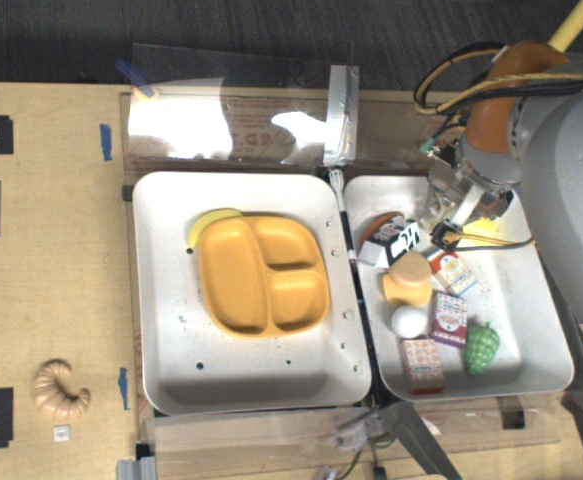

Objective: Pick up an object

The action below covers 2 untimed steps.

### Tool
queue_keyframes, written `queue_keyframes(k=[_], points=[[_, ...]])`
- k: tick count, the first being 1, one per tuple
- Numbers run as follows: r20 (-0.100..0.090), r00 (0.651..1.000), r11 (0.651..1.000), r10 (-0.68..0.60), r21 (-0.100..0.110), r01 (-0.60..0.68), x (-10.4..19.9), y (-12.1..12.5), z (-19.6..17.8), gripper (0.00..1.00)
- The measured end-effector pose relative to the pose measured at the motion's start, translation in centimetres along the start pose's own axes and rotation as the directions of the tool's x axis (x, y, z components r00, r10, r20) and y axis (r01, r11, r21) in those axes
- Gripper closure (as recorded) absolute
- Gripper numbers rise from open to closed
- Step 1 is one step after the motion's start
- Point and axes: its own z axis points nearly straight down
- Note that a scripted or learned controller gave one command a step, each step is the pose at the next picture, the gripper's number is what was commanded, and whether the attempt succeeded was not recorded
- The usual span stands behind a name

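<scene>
one pincer [449,218] over right bin [531,368], fingertips indistinct

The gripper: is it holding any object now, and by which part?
It cannot be told. The gripper hangs over the right bin, close to a black-and-white packet, but no object shows between its fingers.

arm [571,168] cut off at rt edge | hand [449,218] fingers unclear | yellow item [211,220] mostly under tray [263,273]

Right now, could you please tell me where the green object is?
The green object lies in the right bin, near its front right corner, just right of a small purple packet and well below the end effector.
</scene>
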Motion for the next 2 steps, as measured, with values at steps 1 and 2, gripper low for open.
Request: queue_keyframes(k=[1, 2], points=[[-0.014, 0.972, 0.973, 0.233, -0.008, -0.233, 3.9, -7.2, -9.0, 1.00], [-0.008, 0.999, 0.999, -0.040, -0.007, 0.040, 3.0, -11.4, -13.0, 1.00]])
